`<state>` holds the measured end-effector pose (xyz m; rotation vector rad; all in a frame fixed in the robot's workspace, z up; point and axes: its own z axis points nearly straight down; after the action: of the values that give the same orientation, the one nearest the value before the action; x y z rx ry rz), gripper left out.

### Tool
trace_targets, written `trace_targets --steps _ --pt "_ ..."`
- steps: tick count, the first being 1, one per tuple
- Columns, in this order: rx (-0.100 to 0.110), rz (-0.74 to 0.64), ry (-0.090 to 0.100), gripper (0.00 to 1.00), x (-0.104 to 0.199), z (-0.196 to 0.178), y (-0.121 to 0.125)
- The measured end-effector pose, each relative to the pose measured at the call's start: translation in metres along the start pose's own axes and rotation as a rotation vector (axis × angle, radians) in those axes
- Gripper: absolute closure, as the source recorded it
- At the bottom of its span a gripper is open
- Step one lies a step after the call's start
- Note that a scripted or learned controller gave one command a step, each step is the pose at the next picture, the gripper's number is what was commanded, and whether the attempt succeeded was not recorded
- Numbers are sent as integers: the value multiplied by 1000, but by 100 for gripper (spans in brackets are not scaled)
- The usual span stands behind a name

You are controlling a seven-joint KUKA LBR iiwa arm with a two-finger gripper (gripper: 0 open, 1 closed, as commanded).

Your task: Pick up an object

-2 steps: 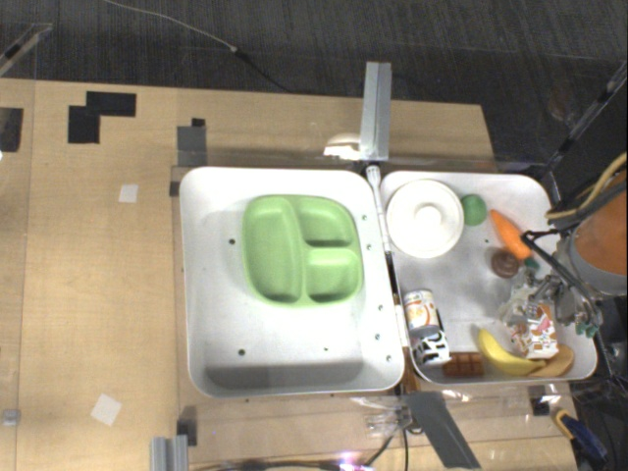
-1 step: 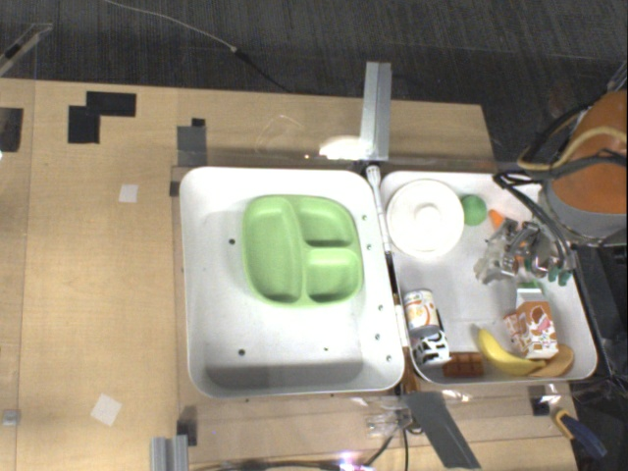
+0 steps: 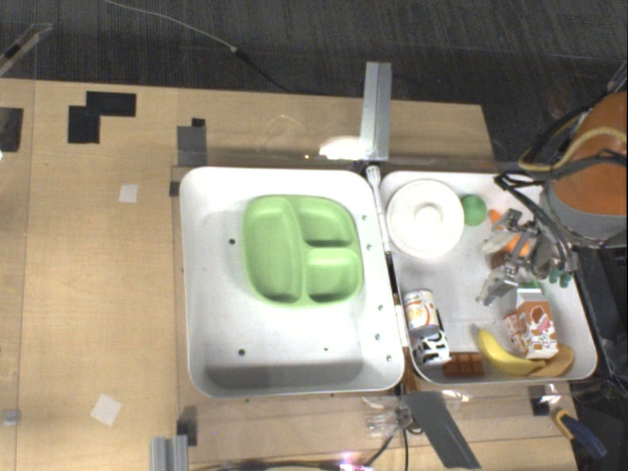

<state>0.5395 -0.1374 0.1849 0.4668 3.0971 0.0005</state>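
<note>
- The banana (image 3: pixel 508 355) lies nearest the camera, along the 6 o'clock edge of the right bin (image 3: pixel 461 283), curved side toward that rim.
- A red-and-white carton (image 3: pixel 533 329) lies just above the banana, touching or nearly touching it.
- The gripper (image 3: pixel 515 253) hangs over the right half of that bin, with the carton and the banana at its 6 o'clock. The metal and cables around it are too cluttered to tell how far it is open, and nothing can be seen held in it.
- A drink can (image 3: pixel 420 312) lies at the gripper's 8 o'clock, by the bin's left wall.
- A black-and-white object (image 3: pixel 430 345) sits just below the can, touching it, and a brown block (image 3: pixel 465 365) rests at the object's 4 o'clock, beside the banana's left tip.
- A small green ball (image 3: pixel 474 210) sits between the gripper's 10 and 11 o'clock.
- A round white plate (image 3: pixel 425 216) lies just left of the ball, in the bin's 11 o'clock corner.
- The arm (image 3: pixel 599 175), its orange band showing, reaches in from 3 o'clock.
- The left bin (image 3: pixel 206 292) stands at the right bin's 9 o'clock, wall against wall, and holds a green divided plate (image 3: pixel 299 248) near its middle.
- Both bins rest on the wooden bench (image 3: pixel 78 292).
</note>
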Motion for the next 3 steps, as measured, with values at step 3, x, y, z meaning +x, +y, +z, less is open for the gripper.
trace_targets --steps 3 --pt "-3 121 -8 0 -41 95 -12"
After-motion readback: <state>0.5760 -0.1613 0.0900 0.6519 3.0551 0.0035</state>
